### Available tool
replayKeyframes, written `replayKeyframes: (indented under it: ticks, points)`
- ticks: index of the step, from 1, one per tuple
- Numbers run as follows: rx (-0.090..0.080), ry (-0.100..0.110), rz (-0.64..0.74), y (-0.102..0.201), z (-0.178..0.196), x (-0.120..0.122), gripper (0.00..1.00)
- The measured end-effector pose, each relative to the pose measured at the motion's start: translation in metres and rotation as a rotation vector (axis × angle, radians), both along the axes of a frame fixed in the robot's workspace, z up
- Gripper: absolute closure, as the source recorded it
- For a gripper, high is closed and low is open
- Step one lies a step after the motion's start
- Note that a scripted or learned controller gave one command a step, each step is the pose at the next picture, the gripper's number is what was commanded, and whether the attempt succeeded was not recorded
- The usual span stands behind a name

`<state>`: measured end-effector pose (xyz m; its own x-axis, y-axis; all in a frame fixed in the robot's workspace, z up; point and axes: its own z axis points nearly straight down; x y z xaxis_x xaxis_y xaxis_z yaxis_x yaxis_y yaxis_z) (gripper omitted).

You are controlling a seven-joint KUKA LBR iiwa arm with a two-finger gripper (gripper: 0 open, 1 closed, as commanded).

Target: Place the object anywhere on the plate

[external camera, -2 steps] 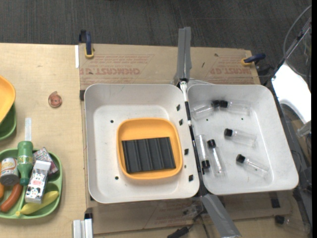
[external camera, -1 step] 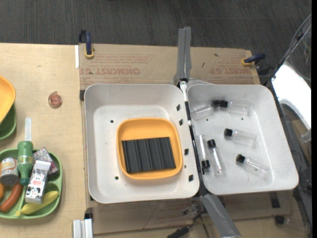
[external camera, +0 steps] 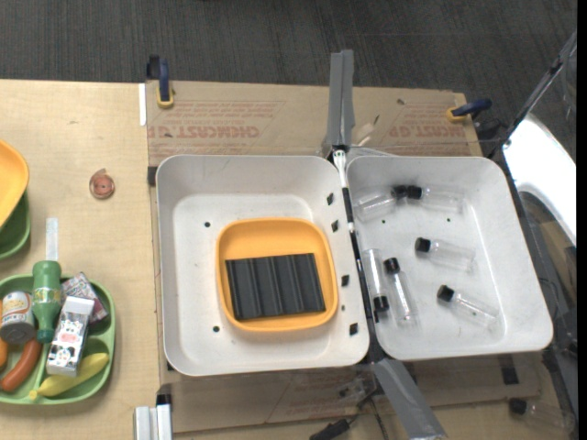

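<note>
A square orange-yellow plate (external camera: 273, 230) sits in the middle of the left white bin (external camera: 183, 246). A dark grey ribbed rectangular object (external camera: 275, 285) lies flat on the plate and covers most of its floor. In the right white bin (external camera: 500, 246) several clear tubes with black caps lie scattered: one near the back (external camera: 402, 193), one in the middle (external camera: 442, 252), one toward the front right (external camera: 466, 304). Two more tubes (external camera: 396, 287) lie along the bin's left wall.
A pale grey curved machine part (external camera: 548, 168) stands past the right bin's far corner. On the wooden table to the left are a green tray of toy food (external camera: 92, 374), a yellow bowl (external camera: 11, 186) and a small pink disc (external camera: 102, 184). Cardboard (external camera: 248, 126) lies behind the bins.
</note>
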<state>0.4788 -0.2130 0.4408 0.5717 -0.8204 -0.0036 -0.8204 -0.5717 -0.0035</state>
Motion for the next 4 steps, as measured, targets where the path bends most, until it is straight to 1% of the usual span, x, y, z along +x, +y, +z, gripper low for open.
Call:
replayKeyframes:
  ticks: [1,2,3,4]
  points:
    - [0.000,0.000,0.330,0.011,-0.093,0.000,0.00]
    - [0.001,-0.004,0.551,-0.008,-0.027,0.025,0.00]
    - [0.002,-0.006,0.764,-0.008,-0.086,0.016,0.00]
    - [0.001,-0.007,0.747,-0.008,-0.093,0.014,0.00]
